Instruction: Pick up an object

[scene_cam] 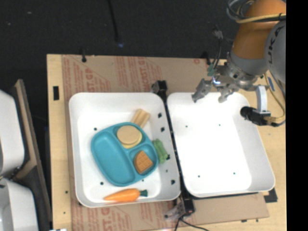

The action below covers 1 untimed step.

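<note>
Meanwhile, the tool [211, 94] hung spread and empty above the right bin's [250, 177] far edge. In the left bin [79, 129], the toy carrot [126, 195] lay loose beside the blue tray [108, 160]; probably light, rigid plastic, best pinched across its middle.

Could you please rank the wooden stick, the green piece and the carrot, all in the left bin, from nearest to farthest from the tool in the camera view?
Measured from the tool:
1. Wooden stick, upper middle of the left bin.
2. Green piece, by that bin's right wall.
3. Carrot, near its front edge.
</note>
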Each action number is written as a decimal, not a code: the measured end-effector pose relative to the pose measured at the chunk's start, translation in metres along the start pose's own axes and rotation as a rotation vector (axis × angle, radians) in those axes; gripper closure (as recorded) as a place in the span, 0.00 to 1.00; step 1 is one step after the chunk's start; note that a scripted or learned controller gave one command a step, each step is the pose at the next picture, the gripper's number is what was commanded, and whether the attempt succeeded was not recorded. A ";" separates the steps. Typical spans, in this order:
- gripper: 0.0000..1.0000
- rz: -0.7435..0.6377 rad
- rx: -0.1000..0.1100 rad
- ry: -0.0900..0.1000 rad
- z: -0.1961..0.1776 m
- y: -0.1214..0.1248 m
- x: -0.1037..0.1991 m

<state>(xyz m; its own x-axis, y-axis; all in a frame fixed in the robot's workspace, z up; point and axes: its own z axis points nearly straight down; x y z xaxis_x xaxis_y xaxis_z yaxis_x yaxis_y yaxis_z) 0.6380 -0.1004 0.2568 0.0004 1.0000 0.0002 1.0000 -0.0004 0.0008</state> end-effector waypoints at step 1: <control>0.00 0.001 0.011 0.001 0.123 -0.013 -0.002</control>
<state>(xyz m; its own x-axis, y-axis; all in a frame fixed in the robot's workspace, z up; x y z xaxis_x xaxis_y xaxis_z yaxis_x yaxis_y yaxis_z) 0.6248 -0.1019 0.1335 0.0012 1.0000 0.0007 0.9999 -0.0012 -0.0102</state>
